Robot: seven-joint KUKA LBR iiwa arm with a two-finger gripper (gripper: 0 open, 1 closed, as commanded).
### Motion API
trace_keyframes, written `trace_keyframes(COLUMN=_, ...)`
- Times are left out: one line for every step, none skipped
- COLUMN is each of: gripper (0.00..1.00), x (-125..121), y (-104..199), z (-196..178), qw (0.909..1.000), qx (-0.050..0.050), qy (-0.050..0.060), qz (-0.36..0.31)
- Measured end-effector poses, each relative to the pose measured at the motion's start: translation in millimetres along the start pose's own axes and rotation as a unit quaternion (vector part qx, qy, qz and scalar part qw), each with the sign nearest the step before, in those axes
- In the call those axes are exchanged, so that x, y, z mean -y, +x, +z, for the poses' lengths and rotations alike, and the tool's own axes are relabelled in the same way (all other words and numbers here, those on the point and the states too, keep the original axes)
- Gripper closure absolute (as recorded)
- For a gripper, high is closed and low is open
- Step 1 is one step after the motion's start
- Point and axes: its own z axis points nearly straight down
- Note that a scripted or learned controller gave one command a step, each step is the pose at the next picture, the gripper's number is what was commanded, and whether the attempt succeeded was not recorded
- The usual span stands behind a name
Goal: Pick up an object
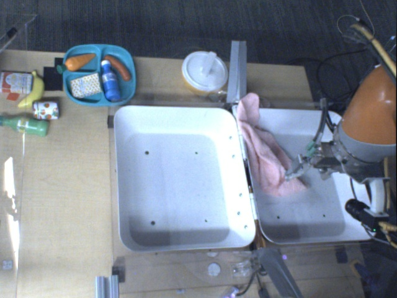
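A pink cloth (pixel 263 151) lies crumpled in the right bin (pixel 310 219). Its upper end is draped over the divider between the two bins, near the back corner. The gripper (pixel 296 170) reaches in from the right under the orange-banded wrist (pixel 371 107). Its tip sits at the cloth's right edge and touches or nearly touches the fabric. The arm's body hides the far right of the bin.
The left bin (pixel 180 179) stands beside the right one. Behind the bins are a white lidded cup (pixel 205 71) and a blue divided tray (pixel 99 74) with toy food. A toy banana (pixel 32 90), a small can (pixel 46 110) and a green bottle (pixel 25 125) lie at the far left.
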Motion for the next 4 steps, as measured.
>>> trace_keyframes(gripper=0.00, x=-39.7, y=-18.2, z=114.3, qw=0.9997, qx=0.000, qy=-0.003, qz=-0.025)
trace_keyframes(gripper=0.00, x=-107.6, y=-7.8, z=119.2, qw=1.0000, qx=0.001, qy=-0.008, qz=0.006)
trace_keyframes(gripper=0.00, x=-123.4, y=8.6, z=118.9, qw=0.9958, qx=0.002, qy=-0.007, qz=-0.091)
trace_keyframes(gripper=0.00, x=-93.9, y=-9.0, z=119.0, qw=0.9944, qx=0.002, qy=-0.007, qz=-0.105)
